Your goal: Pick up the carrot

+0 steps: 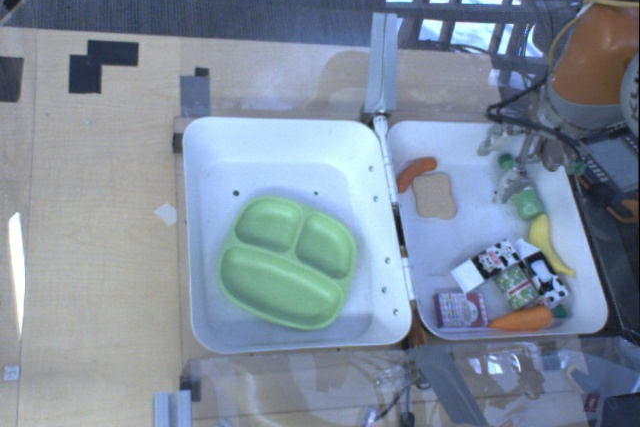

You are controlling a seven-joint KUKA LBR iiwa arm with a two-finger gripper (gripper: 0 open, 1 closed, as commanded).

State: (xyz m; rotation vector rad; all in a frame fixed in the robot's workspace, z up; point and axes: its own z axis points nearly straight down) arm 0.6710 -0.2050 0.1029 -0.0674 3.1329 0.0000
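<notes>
Where right bin (590,310) ends, carrot (521,320) lies.

Honestly nothing here is readable. The red-and-white packet (461,308) in the right bin (470,140) clearly has printing on its face, but it's just a blur of colour, no letters to make out. Same deal with the small green-and-white carton (519,286) and the black-and-white cow-pattern carton (497,260) next to it: there's print on them, too small and fuzzy to read. The black square patches (103,63) on the bench carry no text either.
</notes>
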